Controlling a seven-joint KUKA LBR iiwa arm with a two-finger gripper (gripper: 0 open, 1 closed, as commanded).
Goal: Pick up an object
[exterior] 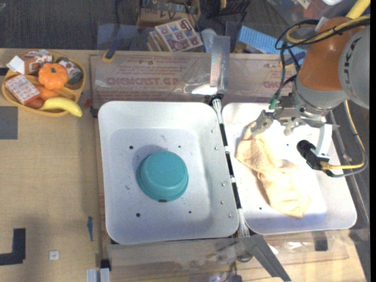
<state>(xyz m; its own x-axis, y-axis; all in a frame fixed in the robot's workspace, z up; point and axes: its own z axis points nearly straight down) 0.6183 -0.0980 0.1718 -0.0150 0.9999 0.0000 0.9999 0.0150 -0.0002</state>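
From the camera view, the gripper point(274, 124) hangs over the right bin point(341, 216) toward its 12 o'clock rim, one finger point(259, 125) touching the top corner of a tan cloth point(271, 172); whether it grips the cloth I cannot tell. A teal bowl point(163, 175) sits upside down in the left bin point(117, 128).

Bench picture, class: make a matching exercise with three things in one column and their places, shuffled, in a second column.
Things:
1. teal bowl
2. cloth
3. banana

Places:
A. in the right bin
B. on the yellow plate left of the bins
C. upside down in the left bin

Pairs: 1-C, 2-A, 3-B
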